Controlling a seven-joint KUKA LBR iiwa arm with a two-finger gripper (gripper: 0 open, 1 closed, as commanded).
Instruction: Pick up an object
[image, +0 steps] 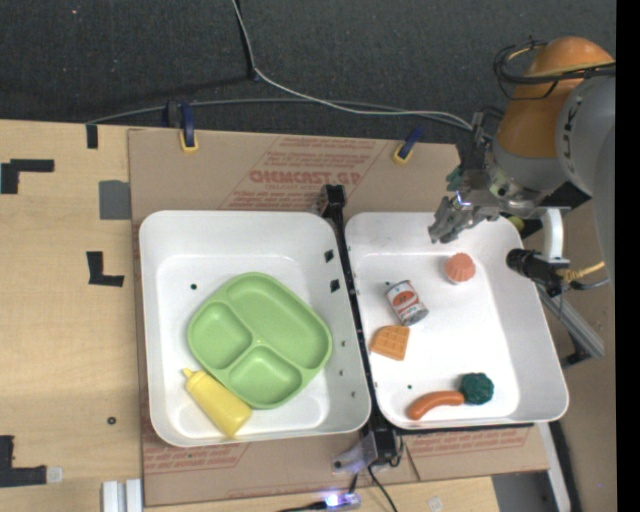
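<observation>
KUKA arm (560, 110) reaches in from 3 o'clock, its claw (447, 226) poised over the right bin (530, 330) near the bin's 12 o'clock edge. Whether the claw is open or closed can't be told from this angle; nothing shows between its tips.

Closest item: a pink-orange ball (459, 268), just beside the claw at approx. 5 o'clock, not touching it. A small can (405, 302) lies tilted at the bin's centre, at 7 o'clock from the claw and farther off. A waffle (391, 343) sits just beside the can at its 7 o'clock. Along the bin's 6 o'clock side, a sausage (434, 404) lies w/ one end touching a dark green lump (477, 388), both well apart from the claw.

Left bin (160, 250) holds a green divided plate (260, 338) at centre and a yellow bottle (215, 402) at the plate's 7 o'clock, touching its rim. Both bins rest on cardboard (280, 175) over the wooden worktop (60, 330).
</observation>
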